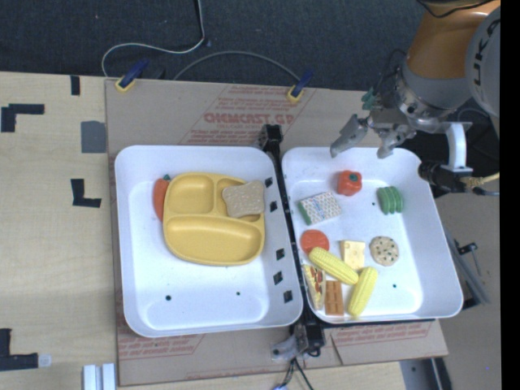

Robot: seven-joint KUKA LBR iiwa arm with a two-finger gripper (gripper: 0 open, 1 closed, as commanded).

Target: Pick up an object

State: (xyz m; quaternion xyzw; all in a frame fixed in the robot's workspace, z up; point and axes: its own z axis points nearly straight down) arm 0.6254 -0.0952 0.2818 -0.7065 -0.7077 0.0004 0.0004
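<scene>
my arm (451, 51) leans in from the right, grey with its orange band, over the far edge of the right bin (435, 279); the left bin (138, 299) holds a yellow compartment tray (207, 226) with a slice of bread (244, 199) resting in one corner section and an orange carrot (160, 197) tucked against its left side; my gripper (367, 140) hangs spread, its two fingers apart with nothing between them, above the bin's far wall; nearest below it sits the tomato (349, 182), standing apart from its neighbours, so i judge it the best target; nearer the camera lie two corn cobs (345, 276), a wrapped green packet (321, 208), a cheese slice (353, 254), a cookie (384, 251) and a green pickle (391, 199); to do this well i should centre over the tomato, come straight down with fingers wide, straddle its round sides, and close only when low enough that it cannot squirt out.
</scene>
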